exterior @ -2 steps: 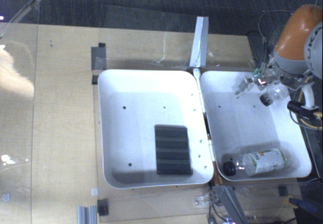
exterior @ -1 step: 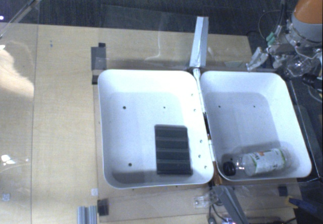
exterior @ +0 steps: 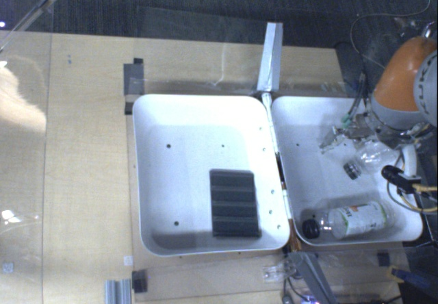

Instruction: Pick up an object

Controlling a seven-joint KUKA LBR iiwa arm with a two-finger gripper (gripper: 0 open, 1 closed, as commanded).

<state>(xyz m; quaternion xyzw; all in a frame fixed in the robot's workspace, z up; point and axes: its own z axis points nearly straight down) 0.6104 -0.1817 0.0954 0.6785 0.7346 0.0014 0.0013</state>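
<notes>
two-finger metal gripper (exterior: 340, 134) over right shallow white bin (exterior: 301, 124), open or closed: cannot tell | clear plastic bottle with black cap (exterior: 345, 220) lying at that bin's near wall | left shallow white bin (exterior: 164, 124): ribbed black rectangular block (exterior: 235, 203)

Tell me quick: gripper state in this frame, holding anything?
Gripper: over the right bin, above the bottle lying along the bin's near wall; open or closed cannot be told, and nothing is visibly held.
</notes>
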